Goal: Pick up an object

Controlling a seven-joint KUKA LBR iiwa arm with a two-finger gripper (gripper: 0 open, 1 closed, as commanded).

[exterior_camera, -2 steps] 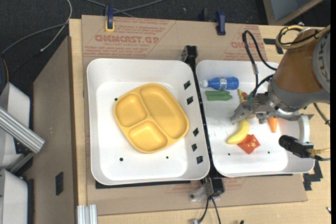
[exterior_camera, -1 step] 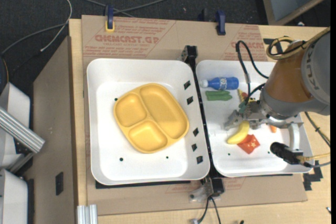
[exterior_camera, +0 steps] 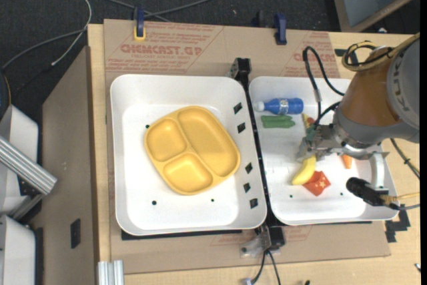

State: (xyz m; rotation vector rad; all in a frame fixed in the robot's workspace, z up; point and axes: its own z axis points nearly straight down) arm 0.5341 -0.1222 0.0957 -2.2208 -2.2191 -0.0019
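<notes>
Down in the right bin [exterior_camera: 280,207], the end effector [exterior_camera: 312,149] hangs low over the toys, just above the yellow banana [exterior_camera: 303,174] at about six o'clock from it; whether it is gripping anything, I cannot tell from this angle. A red block [exterior_camera: 317,183] lies touching the banana at its four o'clock. Toward twelve o'clock in that bin sit a blue and white bottle [exterior_camera: 283,105] and, just below it, a green piece [exterior_camera: 277,122]. At nine o'clock, the left bin [exterior_camera: 127,143] carries a yellow divided tray [exterior_camera: 192,149]. Both bins rest on the table [exterior_camera: 100,143].
</notes>
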